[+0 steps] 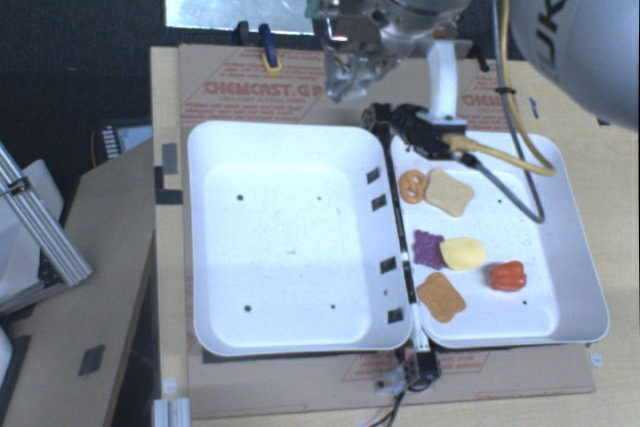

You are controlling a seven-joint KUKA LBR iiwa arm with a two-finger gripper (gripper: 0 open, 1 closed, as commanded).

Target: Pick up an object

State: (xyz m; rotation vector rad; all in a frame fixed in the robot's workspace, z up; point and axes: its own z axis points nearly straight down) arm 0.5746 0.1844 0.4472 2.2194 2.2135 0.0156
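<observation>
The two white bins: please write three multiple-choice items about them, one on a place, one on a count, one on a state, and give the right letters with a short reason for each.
1. Where does the pretzel lie?
A. in the right bin, close to the divider
B. in the middle of the left bin
C. on the bench in front of the bins

2. How many toy foods lie in the right bin?
A. three
B. six
C. nine

3. In what state is the red pepper?
A. lifted between the fingers
B. resting on the bin floor
C. lying on top of the toast

Answers:
1 A, it sits beside the toast at the bin's left wall.
2 B, pretzel, toast, purple grapes, yellow lemon, red pepper and brown cracker.
3 B, it lies alone on the floor, while the gripper hangs beyond the bins' far edge.
</observation>
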